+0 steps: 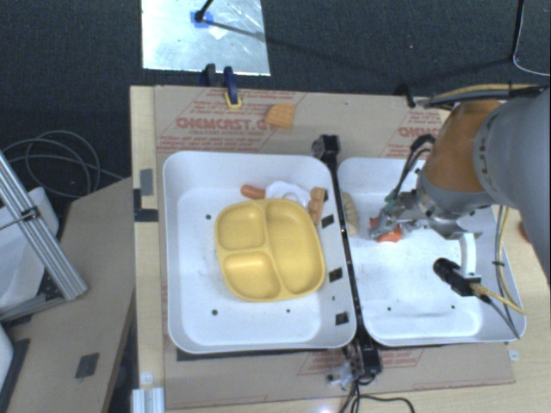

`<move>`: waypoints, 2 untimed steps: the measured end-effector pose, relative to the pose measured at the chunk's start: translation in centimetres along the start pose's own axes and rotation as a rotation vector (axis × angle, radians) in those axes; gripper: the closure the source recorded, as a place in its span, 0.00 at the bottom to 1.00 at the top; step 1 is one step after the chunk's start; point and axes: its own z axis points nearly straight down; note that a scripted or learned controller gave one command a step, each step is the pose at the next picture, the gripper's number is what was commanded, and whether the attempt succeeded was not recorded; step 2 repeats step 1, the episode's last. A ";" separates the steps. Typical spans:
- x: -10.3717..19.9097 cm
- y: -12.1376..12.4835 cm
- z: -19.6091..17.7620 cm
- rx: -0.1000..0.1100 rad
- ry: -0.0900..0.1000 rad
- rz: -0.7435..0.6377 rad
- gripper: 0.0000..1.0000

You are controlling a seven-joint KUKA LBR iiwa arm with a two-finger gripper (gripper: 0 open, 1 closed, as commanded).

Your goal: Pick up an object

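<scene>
Camera view shows the arm (pixel 491 157) reaching in from the right and bent down over the right bin (pixel 430 317), with its gripper (pixel 389 224) low near that bin's upper left part. A small orange-red object (pixel 388 236) lies on the bin floor right at the gripper's tip, on the side facing the divider (pixel 337 231) between the two bins. The object looks to be touching or just under the fingertips, but the view is too small and blurred to show whether it sits between them, and it cannot be told whether the pincer is released or clenched. The object's long axis cannot be made out either; it reads as a short lump.

In the left bin (pixel 198 317) a yellow divided plate (pixel 267 249) takes the middle, with an orange sausage-shaped piece (pixel 253 192), a white item (pixel 287 193) and a tan stick (pixel 317 203) along its upper rim, all well apart from the gripper.

The cardboard sheet (pixel 258 119) under the bins bears red print reading "CHEMCAST", partly legible above the left bin. Judged from this, the coming move turns on a short descent or closure over the orange-red object rather than any sideways travel.
</scene>
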 end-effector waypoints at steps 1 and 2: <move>8.4 -0.6 -10.6 -0.009 0.001 -0.003 1.00; 8.4 -0.6 -10.6 -0.009 0.001 -0.003 1.00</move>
